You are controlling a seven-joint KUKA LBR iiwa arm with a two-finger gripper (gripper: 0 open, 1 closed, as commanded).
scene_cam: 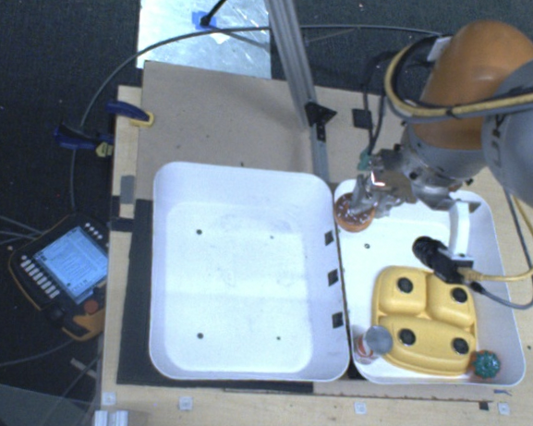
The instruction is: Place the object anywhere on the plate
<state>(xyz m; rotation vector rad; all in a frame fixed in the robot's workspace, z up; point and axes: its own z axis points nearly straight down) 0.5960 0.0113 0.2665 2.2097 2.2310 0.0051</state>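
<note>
A small round brown doughnut (pixel 352 215) sits at the right bin's (pixel 509 303) upper left corner, directly under the hand (pixel 369 190); I cannot tell its grip.

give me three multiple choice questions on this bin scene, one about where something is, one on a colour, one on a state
1. Where does the yellow plate lie?
A. in the left bin
B. in the right bin
C. on the bench outside the bins

2. What colour is the small ball at the right bin's near right corner?
A. red
B. white
C. teal green

3. How does the gripper stand to the plate?
A. over the bin's far left corner, off the plate
B. pressed onto the plate's middle
C. over the left bin's middle

Answers: 1 B, the plate fills the near half of the right bin. 2 C, the ball shows teal green beside the plate. 3 A, it is over a brown round object beyond the plate.
</note>
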